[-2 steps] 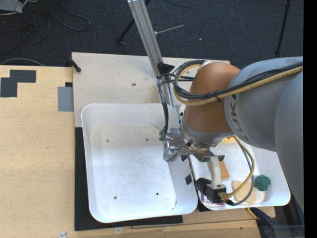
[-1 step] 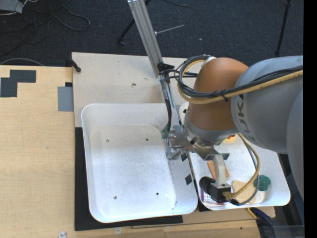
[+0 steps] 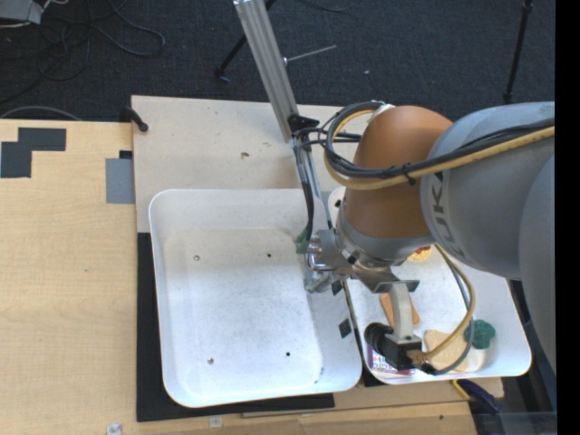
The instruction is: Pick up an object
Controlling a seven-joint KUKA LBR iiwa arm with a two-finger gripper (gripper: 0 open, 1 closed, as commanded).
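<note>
— Bench [image 3: 63,288] on dark carpet [image 3: 136,34]; how far along?
— Left bin [image 3: 227,333]: only specks. Gripper [image 3: 319,265] hangs at the wall between bins (spread or pressed together, I cannot tell); nothing seen held.
— The objects?
— Right bin [image 3: 517,361], near edge: orange piece [image 3: 399,311], beige piece [image 3: 449,347], green lump [image 3: 480,333], overhung by the arm [image 3: 489,198]. Picking remains.
</note>
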